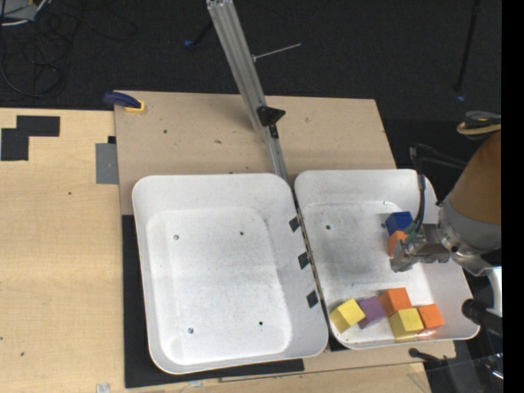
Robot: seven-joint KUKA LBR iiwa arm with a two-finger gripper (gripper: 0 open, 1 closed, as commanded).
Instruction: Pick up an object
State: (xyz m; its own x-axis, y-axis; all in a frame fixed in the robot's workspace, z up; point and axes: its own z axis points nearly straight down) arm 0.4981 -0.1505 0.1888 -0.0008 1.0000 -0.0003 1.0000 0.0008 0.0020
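Presently, my arm (479, 199) reaches in from the right over the right bin (360, 182), and my gripper (401, 256) sits low above the bin floor near its right side. I cannot tell how the gripper is set; the end is a dark, blurred mass against the white floor.

Just beside the gripper, on its upper left, lies a blue block (399, 221). A small orange piece (395, 240) shows directly below the blue block and against the gripper body. Whether it is a separate object or held in any way cannot be determined from this angle.

Along the front edge of the right bin, a cluster of blocks lies close together: a yellow block (348, 313) at the left, a purple block (372, 309) touching it, an orange block (397, 299) next, a second yellow block (406, 322) in front of that, and a further orange block (430, 316) at the right end. The cluster is near the gripper but apart from it.

The left bin (147, 199) stands alongside, the two rims meeting at the centre. Both rest on the wooden bench (196, 133).
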